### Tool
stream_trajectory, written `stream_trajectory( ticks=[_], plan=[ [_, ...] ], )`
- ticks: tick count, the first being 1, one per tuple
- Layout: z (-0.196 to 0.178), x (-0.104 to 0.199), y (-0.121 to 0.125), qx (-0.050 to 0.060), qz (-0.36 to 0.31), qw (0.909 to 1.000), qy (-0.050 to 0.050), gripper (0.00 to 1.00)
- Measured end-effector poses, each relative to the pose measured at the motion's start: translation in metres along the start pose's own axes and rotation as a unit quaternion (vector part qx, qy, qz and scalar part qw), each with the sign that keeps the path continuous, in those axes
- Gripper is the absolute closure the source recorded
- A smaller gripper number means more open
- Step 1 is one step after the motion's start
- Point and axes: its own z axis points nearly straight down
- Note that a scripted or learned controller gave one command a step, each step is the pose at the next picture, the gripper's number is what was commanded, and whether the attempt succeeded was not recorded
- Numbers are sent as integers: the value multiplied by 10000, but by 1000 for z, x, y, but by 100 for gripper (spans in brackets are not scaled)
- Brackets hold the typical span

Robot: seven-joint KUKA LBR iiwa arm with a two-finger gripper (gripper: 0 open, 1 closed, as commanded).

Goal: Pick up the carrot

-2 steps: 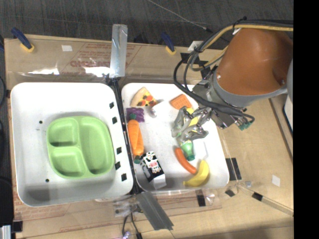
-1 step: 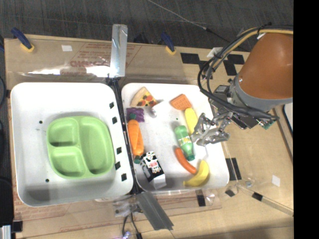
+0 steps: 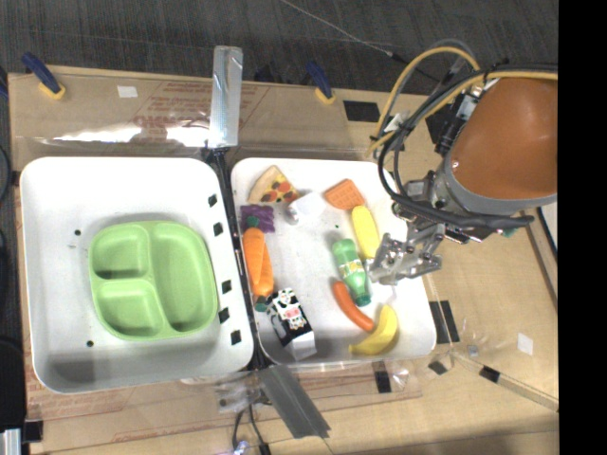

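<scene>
In the camera view, a long orange carrot [image 3: 257, 262] with a green tuft at its six o'clock end is being seen lying in the three o'clock white bin [image 3: 308, 259], along its nine o'clock wall. The gripper [image 3: 403, 259] is being held over the bin's three o'clock side. Whether it is spread or pressed together cannot be told.

Tan bench [image 3: 493, 349] carrying two shallow white bins side by side, rims nearly touching. Left bin [image 3: 43, 254] sitting toward left edge, right bin [image 3: 313, 254] sitting at middle. Grey metal strip [image 3: 228, 98] running from far edge down into gap between bins. Second grey strip [image 3: 296, 404] lying at near edge. Two blue clamps [image 3: 43, 74] gripping far edge. Black tape marks [image 3: 443, 320] sticking beside right bin.
</scene>
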Motion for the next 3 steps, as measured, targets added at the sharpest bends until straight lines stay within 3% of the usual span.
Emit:
stream_trajectory(
  ticks=[1, 2, 3],
  plan=[
    [33, 19, 13, -4, -1060, 9944, 1, 100],
    [60, 23, 11, -14, -2866, 9580, -4, 100],
    [-7, -4, 23, 20, -4048, 9144, 4, 100]
  ],
)
